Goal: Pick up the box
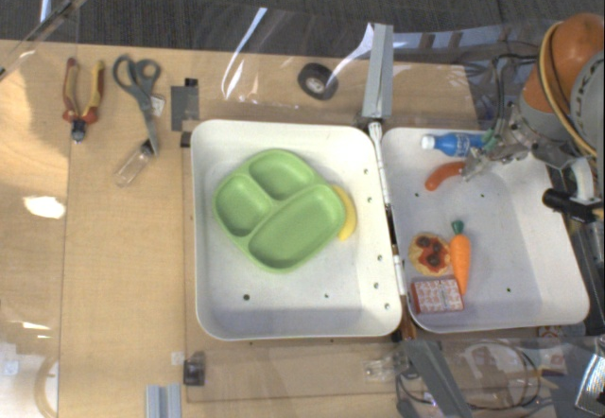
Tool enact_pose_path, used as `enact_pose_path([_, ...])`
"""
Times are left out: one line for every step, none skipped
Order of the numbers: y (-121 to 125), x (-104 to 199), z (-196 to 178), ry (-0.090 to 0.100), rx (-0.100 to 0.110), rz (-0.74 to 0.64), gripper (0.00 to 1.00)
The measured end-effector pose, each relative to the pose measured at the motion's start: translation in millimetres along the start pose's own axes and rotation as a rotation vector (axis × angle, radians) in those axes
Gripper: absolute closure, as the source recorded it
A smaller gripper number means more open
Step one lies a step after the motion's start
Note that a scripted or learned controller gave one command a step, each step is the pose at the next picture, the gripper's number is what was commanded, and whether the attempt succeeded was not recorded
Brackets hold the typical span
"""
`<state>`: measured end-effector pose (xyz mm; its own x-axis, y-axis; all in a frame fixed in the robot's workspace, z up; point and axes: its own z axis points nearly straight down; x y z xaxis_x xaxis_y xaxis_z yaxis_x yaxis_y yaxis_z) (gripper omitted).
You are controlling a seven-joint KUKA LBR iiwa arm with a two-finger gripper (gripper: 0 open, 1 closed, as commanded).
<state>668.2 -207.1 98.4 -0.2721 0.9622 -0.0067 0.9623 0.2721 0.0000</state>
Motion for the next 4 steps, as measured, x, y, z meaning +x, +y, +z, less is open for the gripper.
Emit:
enact_pose_path([12, 88, -58, 0.004, -0.007, 0.022, 1.00])
enact_pose_path([-6, 126, -65, 0.003, -0.009, -0.347, 1.00])
enact_pose_path([-14, 159, -137, 0.001, -0.011, -0.506, 1.00])
enact_pose_path([-15, 159, -137, 0.001, -0.011, -0.505, 0.00])
